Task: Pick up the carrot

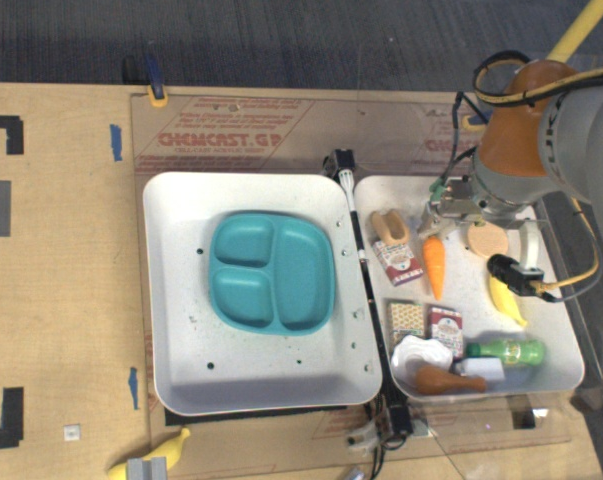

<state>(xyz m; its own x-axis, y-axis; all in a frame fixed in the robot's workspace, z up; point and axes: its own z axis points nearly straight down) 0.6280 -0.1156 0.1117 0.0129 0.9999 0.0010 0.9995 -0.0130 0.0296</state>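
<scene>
The orange carrot (pixel 435 266) lies in the right bin (pixel 566 318), near its middle, with its thick end pointing to the back. The gripper (pixel 444 211) hangs just behind that thick end, under the grey arm and its orange band (pixel 514 128). Whether it touches the carrot cannot be made out.
Around the carrot lie a brown bread piece (pixel 388 226), a red-and-white packet (pixel 398 260), a tan round disc (pixel 488 240), a banana (pixel 507 300), small boxes (pixel 427 322), a green bottle (pixel 508 350) and a brown drumstick (pixel 444 379). The left bin (pixel 171 298) holds a teal divided plate (pixel 274 272).
</scene>
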